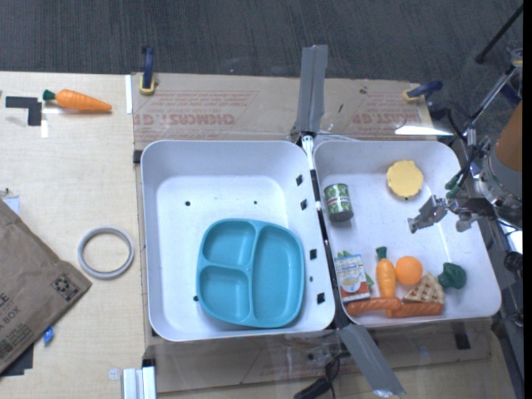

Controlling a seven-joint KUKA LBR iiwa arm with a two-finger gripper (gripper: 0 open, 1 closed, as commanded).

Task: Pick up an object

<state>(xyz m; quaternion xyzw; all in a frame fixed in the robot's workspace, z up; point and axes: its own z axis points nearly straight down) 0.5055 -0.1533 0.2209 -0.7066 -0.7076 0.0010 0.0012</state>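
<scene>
The gripper hovers over the right bin, near its right wall, with nothing between its fingers; whether they are spread or pressed together cannot be told. Beneath and around it lie a yellow round toy, a green can, an orange ball, a small carrot, a waffle wedge, a sausage, a juice carton and a dark green piece. The left bin holds a blue divided plate.
</scene>
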